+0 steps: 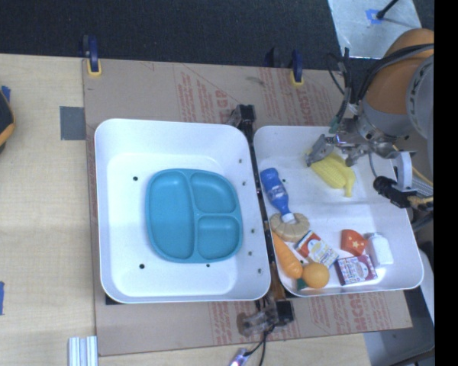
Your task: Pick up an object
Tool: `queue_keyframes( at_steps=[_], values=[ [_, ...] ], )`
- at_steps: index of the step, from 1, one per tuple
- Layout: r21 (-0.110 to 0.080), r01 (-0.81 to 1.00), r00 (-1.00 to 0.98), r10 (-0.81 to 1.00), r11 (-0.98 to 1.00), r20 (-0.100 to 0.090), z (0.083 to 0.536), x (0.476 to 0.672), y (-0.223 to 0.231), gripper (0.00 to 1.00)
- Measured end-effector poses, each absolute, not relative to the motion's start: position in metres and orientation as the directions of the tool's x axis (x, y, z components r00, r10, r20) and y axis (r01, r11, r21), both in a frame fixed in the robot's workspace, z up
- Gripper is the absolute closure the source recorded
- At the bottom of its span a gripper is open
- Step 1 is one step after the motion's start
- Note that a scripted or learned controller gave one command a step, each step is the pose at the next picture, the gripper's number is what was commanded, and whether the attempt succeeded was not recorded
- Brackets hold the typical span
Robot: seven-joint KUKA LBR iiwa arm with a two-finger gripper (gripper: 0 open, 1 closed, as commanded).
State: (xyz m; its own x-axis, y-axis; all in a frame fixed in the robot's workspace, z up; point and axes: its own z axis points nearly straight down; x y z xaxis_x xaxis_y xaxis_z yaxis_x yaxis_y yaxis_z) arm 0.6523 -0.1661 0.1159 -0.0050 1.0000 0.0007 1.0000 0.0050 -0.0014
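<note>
The gripper (333,149) hangs with its fingers spread open just above a yellow corn cob (333,173) in the right bin (290,137), with the blue bottle (275,191) further to its left.

Faint reddish print is seen on the brown cardboard sheet (175,90) under both bins, running in slanted lines along its edges, but letters are too blurred to be made out. Red-and-white packaging is seen on a small carton (356,269) and a small packet (314,246) in the right bin (290,139); markings there can't be read either. A white cross-like mark is seen on the red object (353,241), shape unclear. No legible text, brand or no. anywhere.
</note>
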Motion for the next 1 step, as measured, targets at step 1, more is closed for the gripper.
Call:
queue_keyframes(
  at_steps=[1],
  values=[
    [-0.002,1.0,-0.004,1.0,0.004,-0.001,0.0921,0.6562,-0.1779,0.0]
  ],
)
